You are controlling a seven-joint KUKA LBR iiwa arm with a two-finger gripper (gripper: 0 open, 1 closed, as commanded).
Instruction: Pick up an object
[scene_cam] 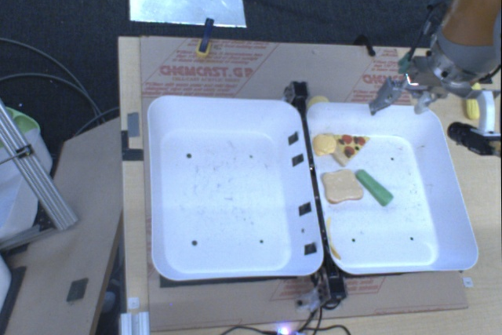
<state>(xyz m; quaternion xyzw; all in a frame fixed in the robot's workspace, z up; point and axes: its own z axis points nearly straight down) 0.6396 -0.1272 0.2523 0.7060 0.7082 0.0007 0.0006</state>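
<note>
Bench, two white bins (227,110) | right bin – toast (342,187), green piece (374,187) | gripper (404,98) above – jaws apart

In the right bin (439,192) we see four small toys clustered near its 10 o'clock corner: a yellow round piece (324,143), a pizza slice (350,146) touching it at 3 o'clock, a tan bread slice (342,187) lying flat below, and a green stick (374,187) angled against the bread's 3 o'clock edge.
</note>
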